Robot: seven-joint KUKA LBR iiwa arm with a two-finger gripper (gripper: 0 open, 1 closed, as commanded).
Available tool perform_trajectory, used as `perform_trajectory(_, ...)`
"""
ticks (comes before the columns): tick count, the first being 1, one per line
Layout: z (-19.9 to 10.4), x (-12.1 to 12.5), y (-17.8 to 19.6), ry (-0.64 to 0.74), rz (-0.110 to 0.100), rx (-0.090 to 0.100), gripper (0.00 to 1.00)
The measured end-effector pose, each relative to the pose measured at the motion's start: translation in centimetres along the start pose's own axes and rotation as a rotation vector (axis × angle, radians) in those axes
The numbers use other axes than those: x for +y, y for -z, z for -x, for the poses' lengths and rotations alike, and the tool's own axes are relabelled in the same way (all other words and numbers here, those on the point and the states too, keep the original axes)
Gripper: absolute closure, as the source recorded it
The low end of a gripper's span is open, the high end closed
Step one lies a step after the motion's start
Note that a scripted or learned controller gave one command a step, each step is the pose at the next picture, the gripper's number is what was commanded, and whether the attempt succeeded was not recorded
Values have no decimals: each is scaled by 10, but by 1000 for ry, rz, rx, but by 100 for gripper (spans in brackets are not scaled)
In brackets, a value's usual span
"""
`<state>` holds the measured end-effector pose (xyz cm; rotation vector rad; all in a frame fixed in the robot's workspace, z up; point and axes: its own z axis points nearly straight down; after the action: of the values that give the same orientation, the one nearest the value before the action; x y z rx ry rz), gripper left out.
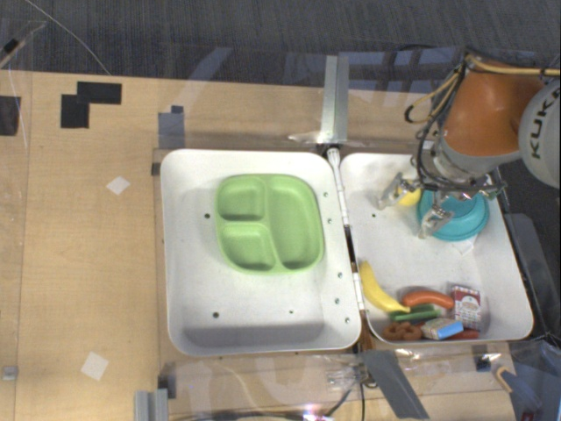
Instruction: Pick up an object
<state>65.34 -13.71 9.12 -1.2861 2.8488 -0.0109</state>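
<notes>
My gripper [409,210] hangs low over the back of the right bin [504,270], under the orange-banded wrist. Its two fingers stand apart, so it is open. A small yellow object [408,198] lies between them, and I cannot tell whether either finger touches it. Just right of the gripper sits a teal bowl [463,219], partly hidden by the wrist. At the front of the same bin lie a banana [379,289], a red-orange piece [428,300], a red and white box [465,303] and a blue and white item [443,329].
A green divided plate [267,222] rests in the left bin [188,270]. A metal divider [344,226] runs between the two bins. Cables loop beside the wrist at the back right. The wooden bench extends to the left.
</notes>
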Motion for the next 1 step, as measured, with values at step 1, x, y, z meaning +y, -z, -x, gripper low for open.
perform_trajectory(1, -27, -50, -2, -34, 9, 0, 0)
